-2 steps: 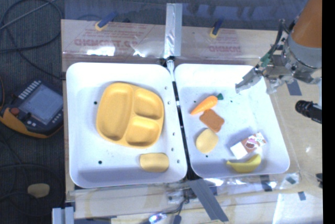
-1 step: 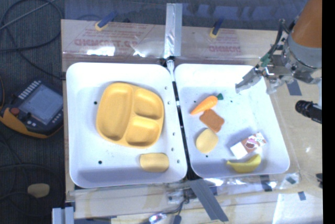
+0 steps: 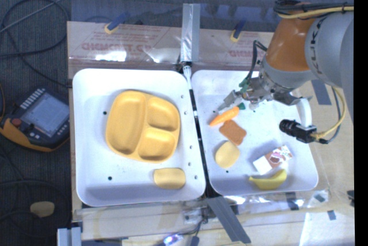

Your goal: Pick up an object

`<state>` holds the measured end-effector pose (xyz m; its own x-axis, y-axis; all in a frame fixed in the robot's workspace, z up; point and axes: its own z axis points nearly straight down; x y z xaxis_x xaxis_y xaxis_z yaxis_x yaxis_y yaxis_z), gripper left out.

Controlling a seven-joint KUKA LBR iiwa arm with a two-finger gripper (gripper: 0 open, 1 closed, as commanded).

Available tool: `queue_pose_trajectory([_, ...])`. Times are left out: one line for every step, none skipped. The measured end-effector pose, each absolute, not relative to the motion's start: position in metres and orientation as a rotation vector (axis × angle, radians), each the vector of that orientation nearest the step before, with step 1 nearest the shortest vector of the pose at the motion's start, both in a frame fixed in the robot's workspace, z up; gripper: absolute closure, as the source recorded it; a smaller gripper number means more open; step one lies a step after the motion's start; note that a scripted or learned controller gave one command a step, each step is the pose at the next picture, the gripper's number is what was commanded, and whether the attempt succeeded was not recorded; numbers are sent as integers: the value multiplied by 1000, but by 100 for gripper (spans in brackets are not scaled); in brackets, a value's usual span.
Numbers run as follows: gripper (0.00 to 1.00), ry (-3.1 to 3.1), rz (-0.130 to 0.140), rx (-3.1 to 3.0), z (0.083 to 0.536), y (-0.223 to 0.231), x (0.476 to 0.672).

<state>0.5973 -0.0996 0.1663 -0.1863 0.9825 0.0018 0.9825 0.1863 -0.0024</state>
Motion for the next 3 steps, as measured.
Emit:
queue_pose_trajectory([0,-2573,-4,-1824,89,-122,642])
queue_pose_trajectory([0,-2627,-6,-1740,90,-121,557])
queue_pose_trajectory([100,-2629,-16,-1739,100,-119,559])
